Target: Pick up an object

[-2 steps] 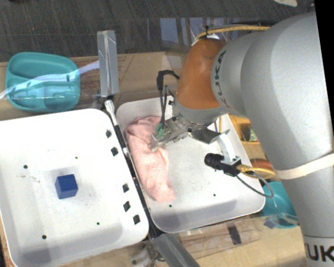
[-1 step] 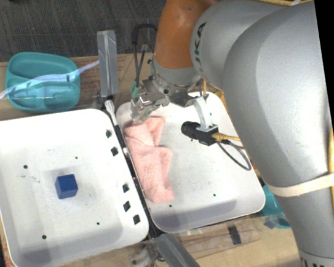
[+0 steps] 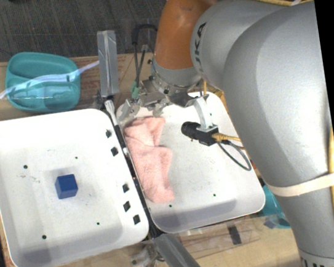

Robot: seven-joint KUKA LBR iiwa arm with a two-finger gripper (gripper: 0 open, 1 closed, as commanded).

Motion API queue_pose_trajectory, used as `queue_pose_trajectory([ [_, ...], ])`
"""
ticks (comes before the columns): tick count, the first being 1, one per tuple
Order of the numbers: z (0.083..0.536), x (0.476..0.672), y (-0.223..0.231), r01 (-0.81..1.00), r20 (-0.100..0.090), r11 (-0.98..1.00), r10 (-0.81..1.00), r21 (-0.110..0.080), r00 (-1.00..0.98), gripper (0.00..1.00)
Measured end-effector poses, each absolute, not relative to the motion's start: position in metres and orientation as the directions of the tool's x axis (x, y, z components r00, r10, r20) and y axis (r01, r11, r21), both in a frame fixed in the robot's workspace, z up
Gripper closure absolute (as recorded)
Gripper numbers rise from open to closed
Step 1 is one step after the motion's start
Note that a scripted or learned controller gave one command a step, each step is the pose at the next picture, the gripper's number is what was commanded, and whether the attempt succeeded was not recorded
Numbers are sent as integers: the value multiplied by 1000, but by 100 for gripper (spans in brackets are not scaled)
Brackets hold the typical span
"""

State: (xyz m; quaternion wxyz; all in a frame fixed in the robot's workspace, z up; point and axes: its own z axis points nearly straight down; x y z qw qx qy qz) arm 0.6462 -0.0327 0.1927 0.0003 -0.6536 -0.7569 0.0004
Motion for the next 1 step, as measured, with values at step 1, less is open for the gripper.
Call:
queue_pose_trajectory([
  [1,109,617,-96,980,1,199,980,-4,-199,0],
])
